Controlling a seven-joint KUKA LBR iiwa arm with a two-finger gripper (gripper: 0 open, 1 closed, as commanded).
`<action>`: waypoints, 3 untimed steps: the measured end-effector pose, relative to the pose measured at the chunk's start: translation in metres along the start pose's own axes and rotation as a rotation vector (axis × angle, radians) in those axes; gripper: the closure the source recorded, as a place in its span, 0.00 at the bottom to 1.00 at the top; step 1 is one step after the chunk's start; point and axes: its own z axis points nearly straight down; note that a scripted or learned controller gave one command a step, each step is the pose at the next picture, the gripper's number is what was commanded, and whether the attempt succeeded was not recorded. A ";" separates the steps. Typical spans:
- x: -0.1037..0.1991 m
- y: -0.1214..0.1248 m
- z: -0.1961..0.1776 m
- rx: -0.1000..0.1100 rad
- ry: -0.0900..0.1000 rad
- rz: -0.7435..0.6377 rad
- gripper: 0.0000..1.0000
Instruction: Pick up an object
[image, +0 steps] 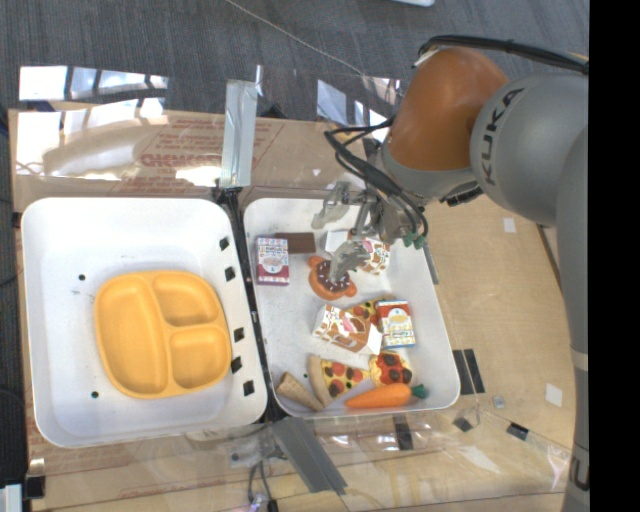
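Note:
My gripper hangs over the upper middle of the right bin, just above a round brown doughnut-like toy. Its tips come down close to that toy and a small patterned packet beside it. Whether anything sits between them is hidden by the wrist. Lower in the bin lie a pizza slice, a carrot, a sandwich-print card and a small carton. A pink box and a dark brown bar lie at the bin's upper left.
The left bin holds a yellow divided tray. A black divider ridge runs between the bins. A cone-shaped piece rests by the right bin's lower left corner. The grey arm with its orange band covers the upper right.

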 end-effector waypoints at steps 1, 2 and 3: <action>0.029 0.005 0.074 0.000 -0.009 -0.055 0.00; 0.077 -0.029 0.067 0.000 -0.002 -0.029 0.00; 0.017 -0.032 0.105 -0.001 -0.004 -0.060 0.00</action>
